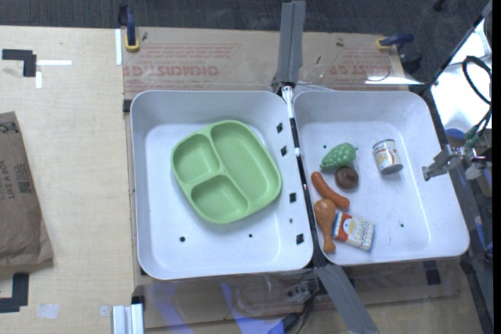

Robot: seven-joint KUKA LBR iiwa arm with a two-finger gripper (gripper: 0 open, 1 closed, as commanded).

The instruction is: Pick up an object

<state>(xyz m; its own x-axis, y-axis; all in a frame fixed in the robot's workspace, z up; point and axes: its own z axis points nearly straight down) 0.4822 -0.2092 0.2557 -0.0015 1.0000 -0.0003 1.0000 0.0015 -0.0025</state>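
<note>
Nothing is being held yet: the gripper (435, 167), finger state indeterminable, is being kept at the right bin's (415, 235) right rim, the can (386, 156) and carrot (329, 191) being left unlifted

Bright even light, soft shadows, slight blur

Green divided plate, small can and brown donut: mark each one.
green divided plate (227, 170): camera view, on the ridge where its three compartments meet.
small can (386, 157): camera view, middle of its labelled side.
brown donut (347, 177): camera view, on its top face.
</note>
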